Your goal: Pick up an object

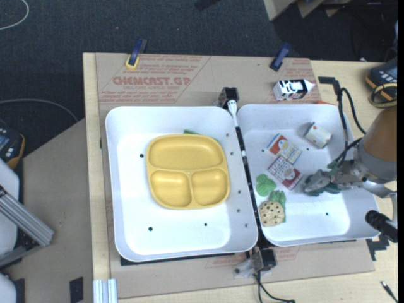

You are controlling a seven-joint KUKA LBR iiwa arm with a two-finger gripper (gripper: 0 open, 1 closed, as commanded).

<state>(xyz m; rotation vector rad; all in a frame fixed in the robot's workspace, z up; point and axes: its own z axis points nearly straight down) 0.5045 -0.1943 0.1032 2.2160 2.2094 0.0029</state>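
The gripper [314, 184] hovers low in the right bin [328, 226]; jaws' state unclear; it should centre over the card [284, 169] first.

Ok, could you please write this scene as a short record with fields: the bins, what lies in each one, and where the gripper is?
left bin: holds a yellow divided tray, three compartments; something green shows at its far edge
right bin: holds a red and white card packet, a small white block, green leaf pieces, a cookie
gripper: low in the right bin, near its right side, right of the card packet
outside the bins: a black and white object on the bench beyond the right bin
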